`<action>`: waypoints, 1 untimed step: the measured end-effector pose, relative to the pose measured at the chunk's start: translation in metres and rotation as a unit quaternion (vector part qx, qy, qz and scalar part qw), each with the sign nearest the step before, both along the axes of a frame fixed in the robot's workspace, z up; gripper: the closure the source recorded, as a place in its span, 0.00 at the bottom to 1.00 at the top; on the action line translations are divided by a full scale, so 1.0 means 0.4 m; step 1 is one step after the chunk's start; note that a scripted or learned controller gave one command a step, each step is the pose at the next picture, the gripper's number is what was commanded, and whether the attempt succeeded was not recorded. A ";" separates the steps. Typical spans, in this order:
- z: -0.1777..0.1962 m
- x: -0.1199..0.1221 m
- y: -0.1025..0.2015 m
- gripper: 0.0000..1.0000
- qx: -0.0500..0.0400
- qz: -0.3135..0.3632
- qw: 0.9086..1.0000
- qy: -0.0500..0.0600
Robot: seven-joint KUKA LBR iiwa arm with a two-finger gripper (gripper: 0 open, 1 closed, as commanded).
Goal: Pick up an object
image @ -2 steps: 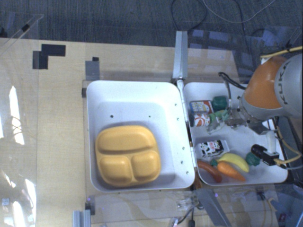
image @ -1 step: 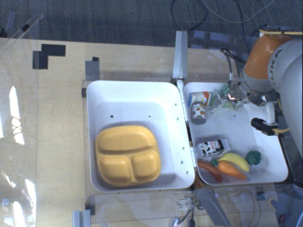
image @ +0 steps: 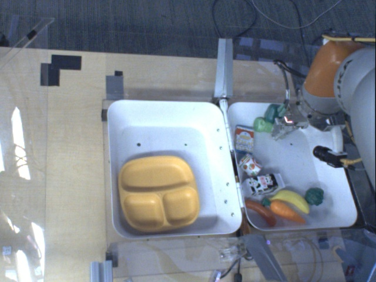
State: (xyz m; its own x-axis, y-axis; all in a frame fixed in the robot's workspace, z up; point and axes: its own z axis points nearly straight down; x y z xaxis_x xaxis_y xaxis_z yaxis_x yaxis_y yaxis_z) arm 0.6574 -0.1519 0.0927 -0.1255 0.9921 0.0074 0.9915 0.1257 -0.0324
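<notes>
The metal pincer [image: 286, 121] hangs low at the back of the right bin [image: 329, 219], just beside a rounded green object [image: 265, 122]; whether it is clenched I cannot tell. Near the front wall lie a glossy yellow banana [image: 292, 200], an orange carrot [image: 286, 211] and small printed cartons [image: 260, 184]. A smooth yellow compartment tray [image: 157, 191] sits in the left bin [image: 164, 113] on the pale wooden counter [image: 70, 175].

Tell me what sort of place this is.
Probably a robotics lab's pick-test bench: a robot arm reaches over two white bins, one with toy food and one with a yellow tray.
</notes>
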 end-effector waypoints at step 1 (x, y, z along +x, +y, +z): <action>0.004 0.004 0.001 0.00 0.000 0.001 1.000 -0.003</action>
